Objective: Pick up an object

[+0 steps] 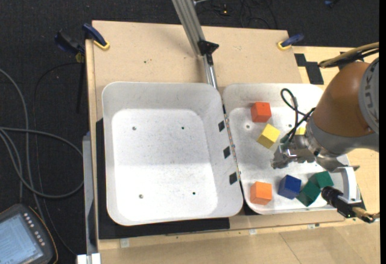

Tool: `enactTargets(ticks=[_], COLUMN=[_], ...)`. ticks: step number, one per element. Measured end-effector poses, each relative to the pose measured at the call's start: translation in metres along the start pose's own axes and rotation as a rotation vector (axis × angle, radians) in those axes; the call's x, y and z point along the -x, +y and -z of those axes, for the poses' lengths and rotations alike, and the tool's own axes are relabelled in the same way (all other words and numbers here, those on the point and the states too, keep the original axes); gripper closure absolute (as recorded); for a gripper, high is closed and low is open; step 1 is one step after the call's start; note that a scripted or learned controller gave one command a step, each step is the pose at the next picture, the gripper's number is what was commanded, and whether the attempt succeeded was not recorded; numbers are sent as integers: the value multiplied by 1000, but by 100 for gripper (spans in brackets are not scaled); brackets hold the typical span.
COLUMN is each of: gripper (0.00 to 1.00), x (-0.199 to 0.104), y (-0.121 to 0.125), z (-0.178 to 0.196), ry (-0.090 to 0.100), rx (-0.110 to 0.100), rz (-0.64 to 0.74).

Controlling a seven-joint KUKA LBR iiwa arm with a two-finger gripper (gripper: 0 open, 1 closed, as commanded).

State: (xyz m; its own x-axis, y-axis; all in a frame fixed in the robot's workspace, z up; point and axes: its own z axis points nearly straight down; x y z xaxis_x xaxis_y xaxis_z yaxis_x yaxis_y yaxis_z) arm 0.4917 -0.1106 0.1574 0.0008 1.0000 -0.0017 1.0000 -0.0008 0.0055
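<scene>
At the near edge of the desk (181, 46), the right bin (250, 121) holds a row of three blocks close to its near rim: an orange block (261, 192) at the left, a blue block (289, 186) just right of it, and a green block (315, 188) touching or nearly touching the blue one. That crowds the near right corner, with little free floor between blocks and rim. Just beyond them the gripper (283, 157) hangs low over the bin floor between the blue block and a yellow block (269, 135); its metal parts blur together, so I cannot tell how its fingers stand, and no block is seen between them. The grey and orange arm (344, 115) covers the right part of this bin and its right rim. A small patch of yellow shows beside the arm; it is too hidden to tell what it is. Farther back lies a second orange block (260, 111), apart from the yellow one, with open floor to its left up to the rim shared with the left bin (160, 148), whose white floor gives wide open room. Clearly counted: two orange, one yellow, one blue, one green. At the desk's far corners sit two clamps (96, 37), and a slanted metal pole (187, 12) crosses the far edge.
</scene>
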Motion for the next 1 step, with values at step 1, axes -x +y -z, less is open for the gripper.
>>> enactTargets(ticks=[1], gripper=[100], x=[-2], y=[10], z=[47], ry=[0], rx=[0], rz=[4])
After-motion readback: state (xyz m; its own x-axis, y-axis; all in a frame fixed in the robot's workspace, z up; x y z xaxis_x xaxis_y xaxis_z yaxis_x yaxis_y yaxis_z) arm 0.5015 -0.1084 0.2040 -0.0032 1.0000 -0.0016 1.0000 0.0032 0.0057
